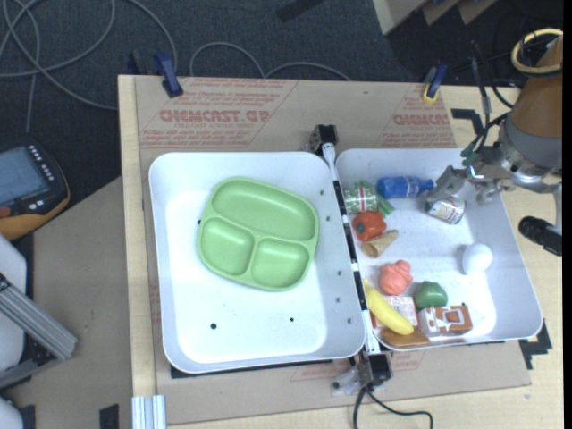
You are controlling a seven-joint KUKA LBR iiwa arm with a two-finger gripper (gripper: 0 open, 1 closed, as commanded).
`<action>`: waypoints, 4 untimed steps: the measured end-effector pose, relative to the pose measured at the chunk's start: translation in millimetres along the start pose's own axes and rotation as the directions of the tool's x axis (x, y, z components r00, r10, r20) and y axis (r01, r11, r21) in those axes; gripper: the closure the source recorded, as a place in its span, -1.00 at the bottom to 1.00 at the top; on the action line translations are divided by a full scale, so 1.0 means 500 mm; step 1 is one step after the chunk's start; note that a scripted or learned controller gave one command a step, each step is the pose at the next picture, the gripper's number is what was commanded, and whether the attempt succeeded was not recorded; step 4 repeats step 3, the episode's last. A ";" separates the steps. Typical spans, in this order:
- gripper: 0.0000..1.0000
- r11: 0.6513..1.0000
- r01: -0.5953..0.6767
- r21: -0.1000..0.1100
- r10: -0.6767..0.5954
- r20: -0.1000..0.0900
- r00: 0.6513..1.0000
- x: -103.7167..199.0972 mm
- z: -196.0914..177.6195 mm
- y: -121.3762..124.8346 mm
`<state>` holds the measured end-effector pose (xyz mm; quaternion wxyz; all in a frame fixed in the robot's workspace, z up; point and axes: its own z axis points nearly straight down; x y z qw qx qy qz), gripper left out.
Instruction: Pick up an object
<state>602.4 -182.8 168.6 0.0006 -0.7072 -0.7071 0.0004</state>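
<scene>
My gripper (466, 189) hangs over the back right part of the right bin (509, 239), its two fingers spread apart and open, with nothing seen between them. A small silvery can (445, 210) lies tilted just below the left fingertip (446, 184). Beside it to the left lies a blue bottle (399, 187). Further left are a green and red can (360, 197) and a red tomato (367, 226). A white ball (476, 258) rests near the right wall.
At the front of the right bin sit an orange-red fruit (395, 276), a green pepper (431, 293), a banana (389, 309) and a small carton (444, 320). The left bin (179, 266) holds a green divided plate (259, 233).
</scene>
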 end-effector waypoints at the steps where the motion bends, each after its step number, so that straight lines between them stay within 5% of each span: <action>1: -1.00 1.000 0.001 -0.003 -0.001 0.000 1.000 0.156 0.049 0.078; 2: -1.00 1.000 -0.002 0.001 0.002 0.001 1.000 0.052 0.160 -0.039; 3: -1.00 1.000 0.002 -0.002 -0.002 -0.002 1.000 -0.061 0.166 0.042; 4: -1.00 1.000 0.002 -0.002 -0.002 -0.002 1.000 -0.061 0.166 0.042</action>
